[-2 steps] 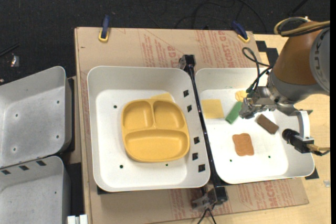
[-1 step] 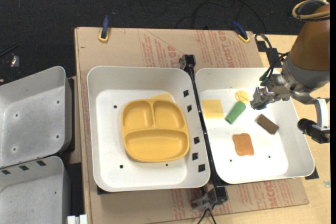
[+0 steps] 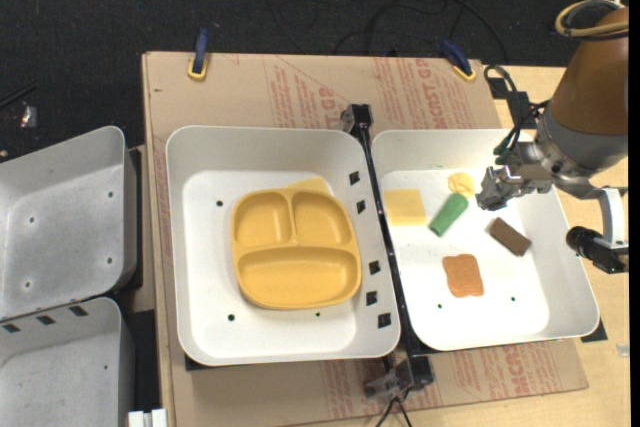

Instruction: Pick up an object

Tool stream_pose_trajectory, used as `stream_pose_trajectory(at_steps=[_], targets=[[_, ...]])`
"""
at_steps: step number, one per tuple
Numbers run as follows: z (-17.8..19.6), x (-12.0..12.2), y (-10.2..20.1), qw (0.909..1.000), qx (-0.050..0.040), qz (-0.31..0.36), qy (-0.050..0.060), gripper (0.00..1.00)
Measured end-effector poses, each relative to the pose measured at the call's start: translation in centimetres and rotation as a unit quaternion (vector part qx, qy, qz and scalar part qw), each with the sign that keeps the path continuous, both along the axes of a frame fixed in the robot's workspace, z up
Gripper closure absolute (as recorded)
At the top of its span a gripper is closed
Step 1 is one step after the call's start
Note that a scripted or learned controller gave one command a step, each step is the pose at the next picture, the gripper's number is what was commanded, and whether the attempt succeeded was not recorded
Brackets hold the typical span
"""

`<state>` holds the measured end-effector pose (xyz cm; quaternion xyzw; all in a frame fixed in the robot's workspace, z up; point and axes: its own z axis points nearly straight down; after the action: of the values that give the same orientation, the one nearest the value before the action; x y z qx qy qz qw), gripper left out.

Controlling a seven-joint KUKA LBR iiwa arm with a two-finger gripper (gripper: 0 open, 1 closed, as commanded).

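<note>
A yellow three-compartment plastic tray (image 3: 296, 250) fills the left white bin (image 3: 190, 215). Right of it lie a pale yellow square (image 3: 404, 207), then a green cylindrical block (image 3: 448, 214), probably light, stiff and best pinched across its narrow sides. Just right hovers the claw (image 3: 497, 187); its spread I cannot tell.

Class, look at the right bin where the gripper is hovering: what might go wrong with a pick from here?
1. The green block and the small yellow piece lie almost touching, just left of the gripper; a descent could nudge one or catch both.
2. The brown block lies close below the gripper and might get knocked.
3. The yellow slice and the orange slice look flat, so probably hard to pinch.
</note>
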<state>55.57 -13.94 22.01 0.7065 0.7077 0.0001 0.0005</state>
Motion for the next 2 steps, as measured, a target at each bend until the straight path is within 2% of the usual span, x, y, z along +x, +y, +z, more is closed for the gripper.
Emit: stream_pose_trajectory(at_steps=[2], targets=[[1.3,-0.2,11.4,1.0000,0.0013,0.003,0.000,1.00]])
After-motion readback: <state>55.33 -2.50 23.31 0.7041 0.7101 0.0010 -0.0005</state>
